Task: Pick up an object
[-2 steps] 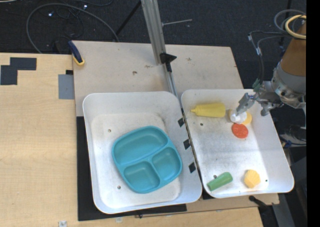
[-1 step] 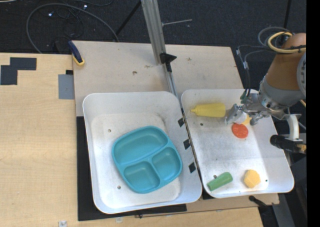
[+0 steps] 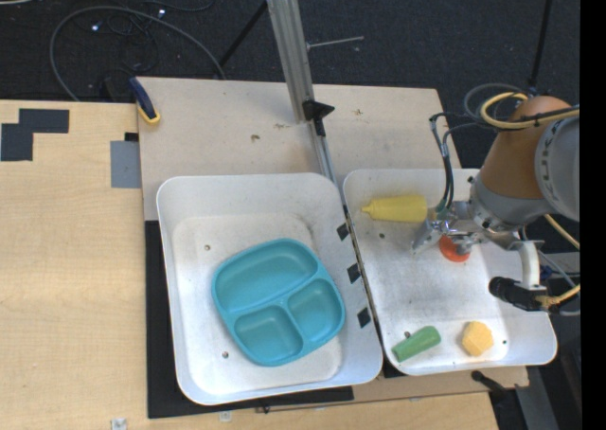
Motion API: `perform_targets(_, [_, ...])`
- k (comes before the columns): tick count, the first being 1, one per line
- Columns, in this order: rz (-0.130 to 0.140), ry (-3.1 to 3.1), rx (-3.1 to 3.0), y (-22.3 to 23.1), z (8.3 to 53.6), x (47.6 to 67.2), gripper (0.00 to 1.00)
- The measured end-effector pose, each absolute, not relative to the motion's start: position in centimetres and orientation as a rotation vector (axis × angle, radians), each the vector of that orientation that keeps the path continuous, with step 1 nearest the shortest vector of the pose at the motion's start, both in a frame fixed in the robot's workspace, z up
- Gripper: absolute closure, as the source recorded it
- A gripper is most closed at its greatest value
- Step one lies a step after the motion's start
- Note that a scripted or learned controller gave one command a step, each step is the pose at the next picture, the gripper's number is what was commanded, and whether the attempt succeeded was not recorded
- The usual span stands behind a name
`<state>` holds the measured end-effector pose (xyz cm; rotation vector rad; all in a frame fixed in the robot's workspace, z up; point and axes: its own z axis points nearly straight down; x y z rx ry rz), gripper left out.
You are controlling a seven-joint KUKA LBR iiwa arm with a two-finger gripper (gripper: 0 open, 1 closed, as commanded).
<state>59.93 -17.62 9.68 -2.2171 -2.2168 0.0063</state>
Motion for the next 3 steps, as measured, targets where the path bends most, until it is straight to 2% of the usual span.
perform_targets(1, [-0.003,-2.226,-2.226,-17.7,9.4,60.3,0.00])
perform_targets(2, [-0.009,-2.228,-2.233,-17.8,10.5,60.4,1.00])
perform_targets(3, [-0.002,-2.223,-2.224,-18.4,16.8,60.6,1.00])
